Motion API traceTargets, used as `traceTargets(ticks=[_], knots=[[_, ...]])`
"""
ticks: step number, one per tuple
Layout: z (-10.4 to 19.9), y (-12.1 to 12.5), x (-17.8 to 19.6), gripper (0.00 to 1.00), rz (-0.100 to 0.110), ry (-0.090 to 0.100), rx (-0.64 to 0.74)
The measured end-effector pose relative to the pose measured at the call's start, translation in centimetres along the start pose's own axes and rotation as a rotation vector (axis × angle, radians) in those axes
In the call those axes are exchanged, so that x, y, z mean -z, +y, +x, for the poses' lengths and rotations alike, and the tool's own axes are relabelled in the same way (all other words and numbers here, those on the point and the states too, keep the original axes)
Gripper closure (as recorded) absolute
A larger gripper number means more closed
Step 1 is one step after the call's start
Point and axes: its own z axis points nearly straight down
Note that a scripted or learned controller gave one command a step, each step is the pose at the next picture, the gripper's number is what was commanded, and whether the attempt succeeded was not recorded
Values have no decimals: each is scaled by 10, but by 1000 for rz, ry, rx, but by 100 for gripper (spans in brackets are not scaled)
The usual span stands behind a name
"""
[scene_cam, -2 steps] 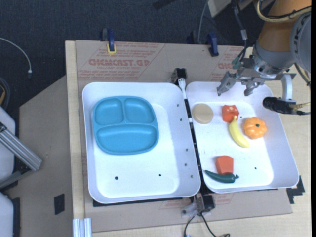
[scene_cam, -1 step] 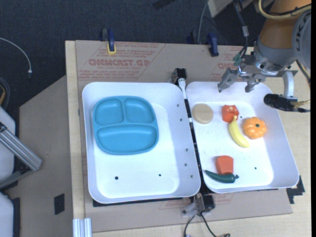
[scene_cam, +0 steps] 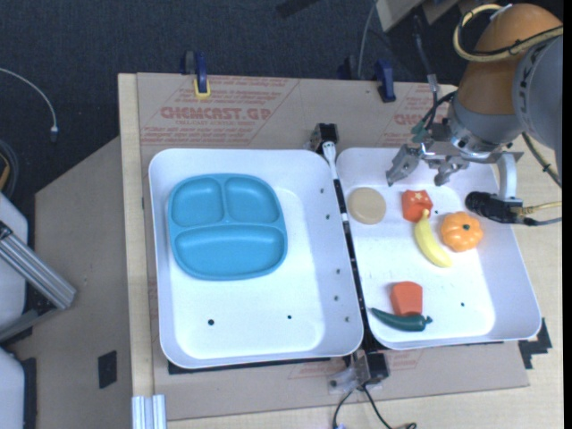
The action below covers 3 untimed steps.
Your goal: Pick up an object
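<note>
In the right bin (scene_cam: 509, 315), the gripper (scene_cam: 420, 166) hangs over the far end with its jaws spread wide and nothing between them. Closest candidate is the small red pepper (scene_cam: 415, 204), just below the jaws and just beside the tan round disc (scene_cam: 366, 206). Looks like a light, stiff plastic toy with a smooth, likely slippery skin; I'd pinch it across its body at the widest part, not at the top. The yellow banana (scene_cam: 432, 242) lies touching or nearly touching the pepper's lower edge, with the orange pumpkin (scene_cam: 461, 231) against the banana's right side, so a wide approach may bump them. Nearer the front of that bin sit an orange-red cup (scene_cam: 407, 297) and a dark green chili (scene_cam: 400, 320), touching. Left bin (scene_cam: 170, 266) carries only a blue divided plate (scene_cam: 228, 226), its three compartments bare. Both bins sit side by side on the bench (scene_cam: 268, 105).
</note>
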Motion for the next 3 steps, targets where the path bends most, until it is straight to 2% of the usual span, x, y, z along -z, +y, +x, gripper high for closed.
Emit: traceTargets(ticks=[1, 2, 3], knots=[[-9, -4, -51, 0, 0, 0, 0], [-12, 1, -64, 0, -17, -7, 1], [-13, 4, -50, 100, -31, -13, 1]])
